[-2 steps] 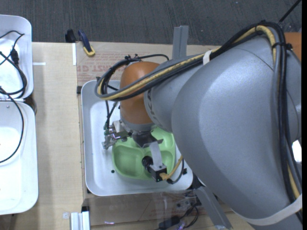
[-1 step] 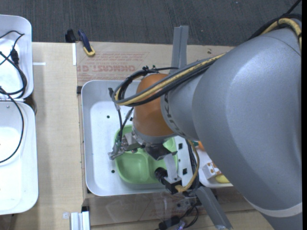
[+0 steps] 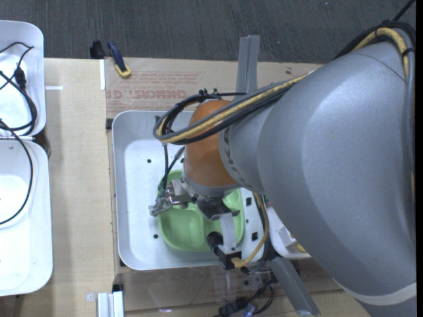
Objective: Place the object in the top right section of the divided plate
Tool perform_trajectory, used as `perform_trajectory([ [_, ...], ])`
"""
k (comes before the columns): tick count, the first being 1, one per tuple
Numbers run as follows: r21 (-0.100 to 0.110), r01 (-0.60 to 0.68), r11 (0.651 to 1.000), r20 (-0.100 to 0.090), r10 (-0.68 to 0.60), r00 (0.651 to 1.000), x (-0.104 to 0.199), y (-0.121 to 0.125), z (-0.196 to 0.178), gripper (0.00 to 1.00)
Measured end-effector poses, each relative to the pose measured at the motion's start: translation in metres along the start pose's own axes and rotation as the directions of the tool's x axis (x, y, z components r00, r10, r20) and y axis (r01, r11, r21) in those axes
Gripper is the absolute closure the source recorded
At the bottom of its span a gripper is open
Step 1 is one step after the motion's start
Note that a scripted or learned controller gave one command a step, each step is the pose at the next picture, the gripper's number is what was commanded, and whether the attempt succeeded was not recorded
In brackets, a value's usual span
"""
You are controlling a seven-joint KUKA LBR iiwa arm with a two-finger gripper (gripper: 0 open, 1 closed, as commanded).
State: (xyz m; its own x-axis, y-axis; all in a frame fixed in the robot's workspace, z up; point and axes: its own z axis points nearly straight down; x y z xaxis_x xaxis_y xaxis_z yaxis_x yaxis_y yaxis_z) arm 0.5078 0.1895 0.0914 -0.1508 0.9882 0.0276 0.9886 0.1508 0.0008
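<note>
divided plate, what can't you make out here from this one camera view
- Green divided plate: its right sections, hidden under the arm and wrist.
- Gripper: what its fingers are doing, blocked by the orange band.
- The object: none made out.
- White bin: right side covered by the arm.

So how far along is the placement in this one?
Done: the arm has reached into the white bin and sits over the green divided plate. In hand: the gripper is low at the plate's edge. The wrist hides the object and sections, so the placement cannot be confirmed; withdrawal is left.
</note>
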Motion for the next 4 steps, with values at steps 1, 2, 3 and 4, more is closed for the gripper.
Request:
perform_trajectory([
  [1,-0.001,-0.113,0.994,-0.004,0.113,0.994,0.003,0.000,-0.001,0.00],
  [2,-0.041,-0.343,0.938,0.021,0.344,0.939,0.039,-0.014,-0.002,0.00],
  [3,-0.043,-0.333,0.942,0.016,0.334,0.942,0.043,-0.011,-0.008,1.00],
  [4,-0.012,-0.412,0.911,0.024,0.412,0.911,0.001,0.142,-0.001,1.00],
])
